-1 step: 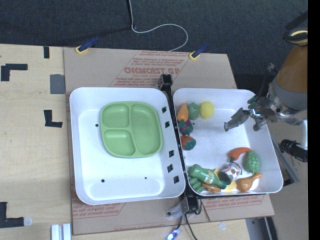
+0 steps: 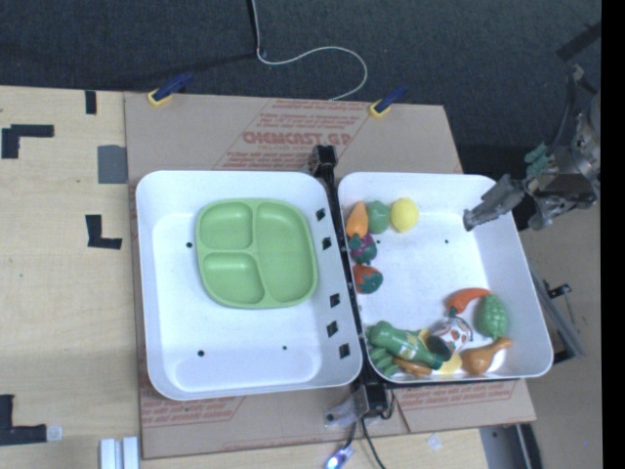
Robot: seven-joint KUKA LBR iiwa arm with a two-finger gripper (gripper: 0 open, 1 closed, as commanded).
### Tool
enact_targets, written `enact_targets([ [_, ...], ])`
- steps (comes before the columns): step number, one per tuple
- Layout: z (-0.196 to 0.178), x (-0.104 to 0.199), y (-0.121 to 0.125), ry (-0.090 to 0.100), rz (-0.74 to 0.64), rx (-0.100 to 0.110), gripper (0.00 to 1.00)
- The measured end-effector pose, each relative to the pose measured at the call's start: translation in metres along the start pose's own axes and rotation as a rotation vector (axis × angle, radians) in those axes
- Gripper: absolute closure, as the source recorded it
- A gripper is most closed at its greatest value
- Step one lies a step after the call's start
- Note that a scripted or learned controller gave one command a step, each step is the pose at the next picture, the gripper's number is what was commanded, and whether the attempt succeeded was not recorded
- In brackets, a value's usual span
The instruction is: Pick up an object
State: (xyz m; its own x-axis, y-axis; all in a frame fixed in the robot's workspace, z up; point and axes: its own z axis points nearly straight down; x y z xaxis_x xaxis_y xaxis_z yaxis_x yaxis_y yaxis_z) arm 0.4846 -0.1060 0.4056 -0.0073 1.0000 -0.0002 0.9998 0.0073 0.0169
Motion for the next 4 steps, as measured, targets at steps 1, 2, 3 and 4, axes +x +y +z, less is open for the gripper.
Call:
enact_targets([
  [1, 0.000, -0.002, 0.000, -0.001, 0.004, 0.018, 1.00],
  [2, -0.137, 0.095, 0.003, 0.002, -0.005, 0.001, 1.00],
  [3, -0.129, 0.140, 0.002, 0.001, 0.001, 0.018, 1.00],
  [4, -0.129, 0.183, 0.003, 0.000, 0.001, 0.018, 1.00],
])
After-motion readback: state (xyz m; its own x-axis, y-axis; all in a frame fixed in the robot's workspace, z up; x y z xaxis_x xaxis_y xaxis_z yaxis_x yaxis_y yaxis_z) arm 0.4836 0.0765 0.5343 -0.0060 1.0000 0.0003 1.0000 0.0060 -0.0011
